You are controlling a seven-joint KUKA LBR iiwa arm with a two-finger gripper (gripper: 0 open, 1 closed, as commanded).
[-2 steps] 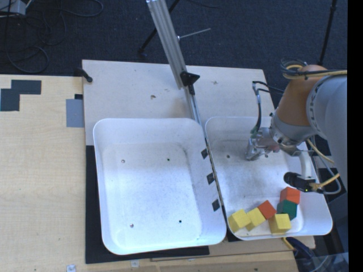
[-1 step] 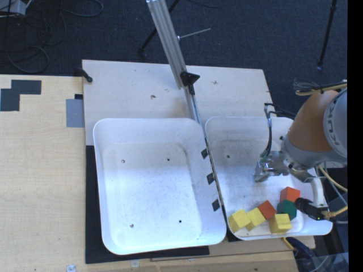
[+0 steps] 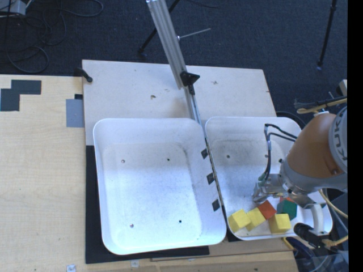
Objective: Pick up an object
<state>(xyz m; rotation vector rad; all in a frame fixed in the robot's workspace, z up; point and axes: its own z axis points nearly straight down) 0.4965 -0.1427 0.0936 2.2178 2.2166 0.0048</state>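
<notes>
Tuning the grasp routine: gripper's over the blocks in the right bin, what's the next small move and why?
Probably a short descent onto the red block. The gripper sits just above it in the right bin, with yellow blocks beside it, and nothing shows between its fingers.

dark carpet floor [image 3: 238, 33] with cables, a pale wooden bench [image 3: 39, 180], a slanted aluminium rail [image 3: 170, 44].

Yellow blocks [image 3: 248, 218], a red block [image 3: 266, 210] and a green block [image 3: 288, 208] cluster in the right bin's [image 3: 238, 152] near corner.
</notes>
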